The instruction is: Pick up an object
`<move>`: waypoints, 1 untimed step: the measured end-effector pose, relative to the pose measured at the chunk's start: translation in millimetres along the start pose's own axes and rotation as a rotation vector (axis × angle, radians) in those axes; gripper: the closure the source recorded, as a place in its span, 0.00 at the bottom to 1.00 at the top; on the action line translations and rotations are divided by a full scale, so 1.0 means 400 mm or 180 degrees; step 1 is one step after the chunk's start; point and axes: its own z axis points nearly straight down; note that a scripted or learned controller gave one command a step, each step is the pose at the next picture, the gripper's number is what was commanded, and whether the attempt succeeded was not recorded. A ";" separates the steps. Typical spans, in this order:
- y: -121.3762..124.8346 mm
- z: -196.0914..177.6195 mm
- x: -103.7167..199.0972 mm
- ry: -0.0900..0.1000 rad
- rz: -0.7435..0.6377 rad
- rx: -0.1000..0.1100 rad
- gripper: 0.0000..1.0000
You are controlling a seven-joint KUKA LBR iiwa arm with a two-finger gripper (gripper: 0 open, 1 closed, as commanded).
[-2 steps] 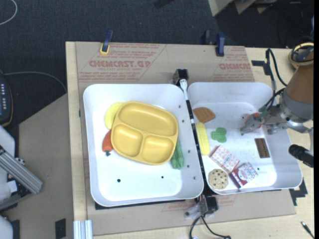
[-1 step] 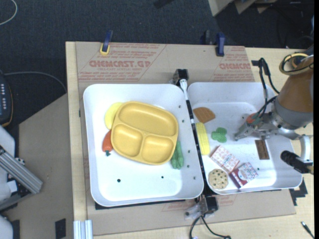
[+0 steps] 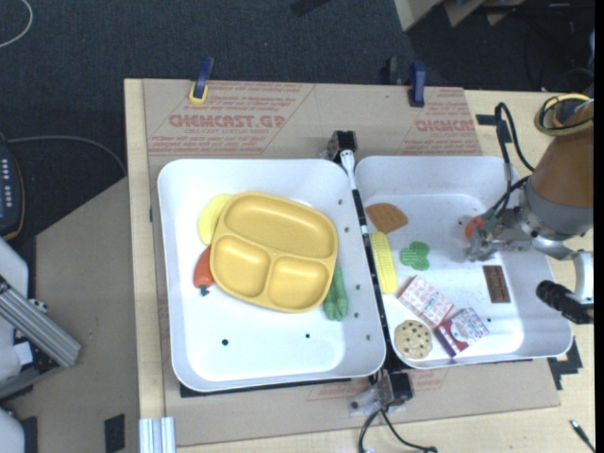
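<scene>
From my station the pick looks unfinished: I see nothing lifted, and all the objects lie on the floors of the 2 bins. The gripper [image 3: 483, 237] sits low in the right bin [image 3: 444, 170], something reddish at its tip, its grip unreadable; the brown block [image 3: 495, 284] lies just below it, the green toy [image 3: 414, 255] to its left.

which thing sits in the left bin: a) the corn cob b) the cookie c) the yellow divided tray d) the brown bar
c: the yellow divided tray lies in the left bin, while the cookie, corn cob and brown bar all lie in the right bin.
</scene>
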 end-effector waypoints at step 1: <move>0.006 -0.115 -0.020 -0.0008 0.0003 -0.0015 1.00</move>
